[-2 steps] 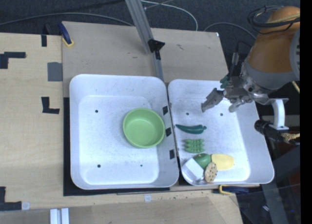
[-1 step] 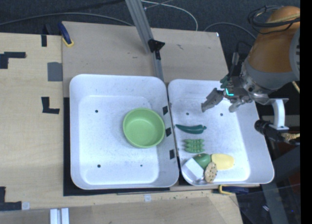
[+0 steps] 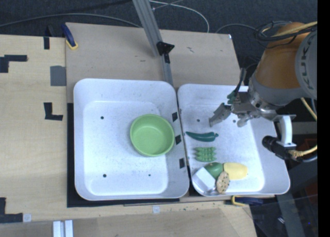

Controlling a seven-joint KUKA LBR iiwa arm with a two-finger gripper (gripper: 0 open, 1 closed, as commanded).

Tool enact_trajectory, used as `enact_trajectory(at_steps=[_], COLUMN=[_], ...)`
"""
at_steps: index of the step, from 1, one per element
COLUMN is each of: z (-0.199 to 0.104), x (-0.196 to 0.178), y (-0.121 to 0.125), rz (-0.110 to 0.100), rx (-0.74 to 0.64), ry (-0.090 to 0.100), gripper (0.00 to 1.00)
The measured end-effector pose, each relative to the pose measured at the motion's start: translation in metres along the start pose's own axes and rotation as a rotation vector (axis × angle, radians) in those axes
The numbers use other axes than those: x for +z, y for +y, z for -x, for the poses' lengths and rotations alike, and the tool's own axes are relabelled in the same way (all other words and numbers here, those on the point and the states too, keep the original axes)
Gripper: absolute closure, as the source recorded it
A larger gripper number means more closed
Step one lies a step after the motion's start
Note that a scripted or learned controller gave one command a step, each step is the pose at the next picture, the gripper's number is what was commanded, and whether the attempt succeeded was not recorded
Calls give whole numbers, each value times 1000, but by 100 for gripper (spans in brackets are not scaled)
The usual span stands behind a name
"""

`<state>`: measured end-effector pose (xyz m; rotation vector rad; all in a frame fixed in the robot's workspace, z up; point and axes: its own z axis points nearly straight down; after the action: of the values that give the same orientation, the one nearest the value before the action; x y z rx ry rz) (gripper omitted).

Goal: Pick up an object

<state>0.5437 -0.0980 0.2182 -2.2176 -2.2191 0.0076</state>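
Pale wood makes up the surface (image 3: 118, 50), and on it sit two shallow white bins side by side, with the grey and orange arm (image 3: 281, 70) leaning in from the right. From where I stand the end effector (image 3: 230, 117) hangs over the upper part of the right bin (image 3: 268, 179), its two fingers spread apart with nothing between them, one finger (image 3: 218, 115) angled down toward the bin floor. To do this pick well, I'd say it should settle on one item and come straight down over its middle, with the fingers straddling the narrow way; the dark green pepper (image 3: 202, 136) lies nearest, just below and left of the fingers, and lies alone, so it looks the easiest choice. The left bin (image 3: 87, 101) holds a single light green bowl (image 3: 151, 135), upright, toward its right side. The right bin carries the small things along its left and lower part: the pepper, below it a green pea pod (image 3: 205, 153), then a crowded cluster in the lower corner, a yellow lemon-like piece (image 3: 235, 170), a round green item (image 3: 213, 169), a white block (image 3: 205, 180) and a speckled tan cookie-like disc (image 3: 223, 182), all touching or nearly so, which I judge would be awkward to grip cleanly.
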Motion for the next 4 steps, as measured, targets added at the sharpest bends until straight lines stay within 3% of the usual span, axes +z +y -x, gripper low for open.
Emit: enact_trajectory(at_steps=[2, 3, 4], z=[-4, -4, -2], x=[107, 94, 34], y=[16, 17, 24], rz=[-2, 2, 10], rx=[-1, -2, -1], ry=[1, 1, -1], gripper=[0, 100, 100])
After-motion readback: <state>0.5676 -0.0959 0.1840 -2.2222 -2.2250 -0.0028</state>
